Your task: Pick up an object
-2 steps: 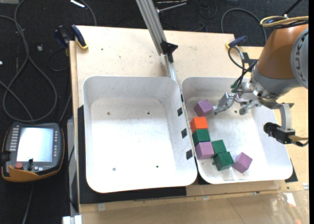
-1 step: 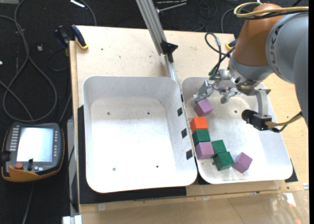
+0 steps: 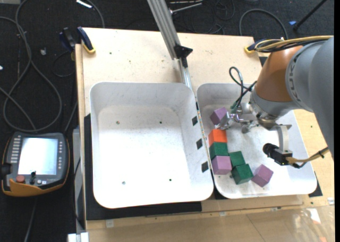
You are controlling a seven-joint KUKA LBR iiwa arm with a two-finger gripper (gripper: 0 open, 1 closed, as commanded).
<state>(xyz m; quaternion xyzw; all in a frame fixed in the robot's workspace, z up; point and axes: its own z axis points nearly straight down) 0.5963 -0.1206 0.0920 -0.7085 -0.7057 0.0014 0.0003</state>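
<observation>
No legible text, label, brand, number or sign anywhere in view. Handheld control pendant [image 3: 35, 163], left of bench on floor: screen glows blank white, buttons too small to read. Black square marks [image 3: 200, 143] on rim between bins: plain, no characters discernible. Coloured blocks [image 3: 228, 157] in right bin: unmarked faces. Arm [image 3: 297, 76] casing: no readable lettering at this resolution.

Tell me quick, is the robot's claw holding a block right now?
Claw: down in the right bin, right by the purple block. Whether it is open, closed, or gripping anything cannot be told.
</observation>
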